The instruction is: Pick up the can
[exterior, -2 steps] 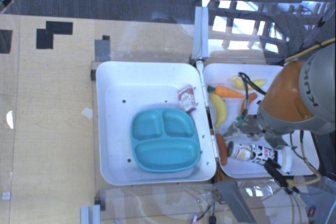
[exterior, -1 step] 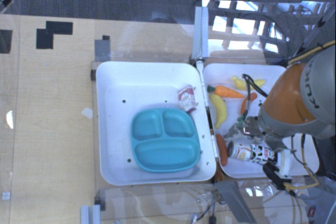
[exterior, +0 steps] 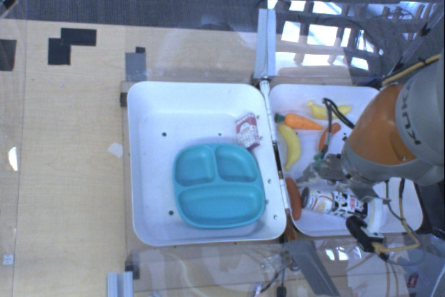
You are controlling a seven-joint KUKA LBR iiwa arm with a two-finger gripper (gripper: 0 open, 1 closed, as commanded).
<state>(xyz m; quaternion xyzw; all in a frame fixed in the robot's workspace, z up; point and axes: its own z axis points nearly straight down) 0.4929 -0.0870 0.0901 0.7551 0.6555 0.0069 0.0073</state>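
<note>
A small red and white can (exterior: 247, 130) lies tilted in the left bin (exterior: 149, 149), against its right wall and just above the teal plate. My gripper (exterior: 325, 169) hangs over the right bin (exterior: 410, 215), below the orange band of the arm (exterior: 379, 132). It is well to the right of the can, with the wall between the bins in between. Just below the gripper lies a black and white bottle (exterior: 338, 203).
A teal divided plate (exterior: 218, 185) takes up the middle of the left bin. The right bin holds a banana (exterior: 290, 144), a carrot (exterior: 303, 122), a yellow piece (exterior: 321, 109), a red item (exterior: 294, 197) and the bottle. A metal frame (exterior: 264, 45) stands behind the bins.
</note>
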